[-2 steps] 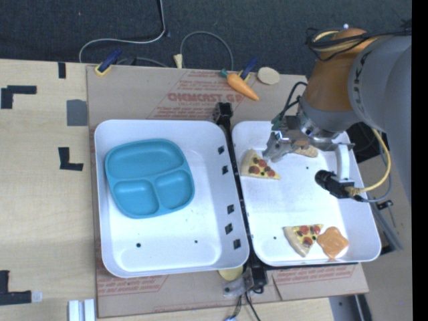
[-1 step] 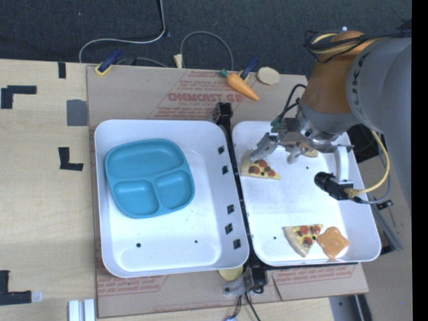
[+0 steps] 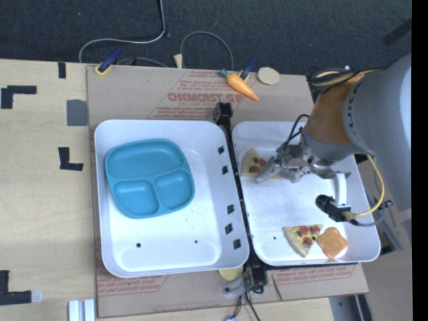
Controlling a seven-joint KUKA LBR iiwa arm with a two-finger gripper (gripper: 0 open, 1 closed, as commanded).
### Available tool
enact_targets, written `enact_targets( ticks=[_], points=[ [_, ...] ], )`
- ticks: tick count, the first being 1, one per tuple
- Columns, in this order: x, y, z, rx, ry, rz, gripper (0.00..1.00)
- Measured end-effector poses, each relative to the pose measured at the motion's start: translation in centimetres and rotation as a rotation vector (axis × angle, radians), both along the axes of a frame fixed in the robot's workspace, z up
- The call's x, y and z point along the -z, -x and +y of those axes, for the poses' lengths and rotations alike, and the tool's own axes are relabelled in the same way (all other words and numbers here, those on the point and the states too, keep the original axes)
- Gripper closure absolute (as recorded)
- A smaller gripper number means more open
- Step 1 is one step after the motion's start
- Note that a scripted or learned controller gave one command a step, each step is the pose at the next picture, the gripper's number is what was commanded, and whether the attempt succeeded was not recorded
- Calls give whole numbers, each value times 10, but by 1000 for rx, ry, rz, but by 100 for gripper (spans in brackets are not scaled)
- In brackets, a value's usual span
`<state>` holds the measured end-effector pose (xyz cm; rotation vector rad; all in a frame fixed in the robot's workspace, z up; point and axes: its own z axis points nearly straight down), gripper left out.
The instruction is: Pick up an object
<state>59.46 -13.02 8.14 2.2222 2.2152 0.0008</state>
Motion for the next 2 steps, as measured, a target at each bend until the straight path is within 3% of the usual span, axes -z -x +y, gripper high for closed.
enact_targets(
  ticks=[1,2],
  points=[
    [-4,-49,33,-8,-1,-1,0],
    [-15,-47,32,-6,-1,1,100]
  ],
)
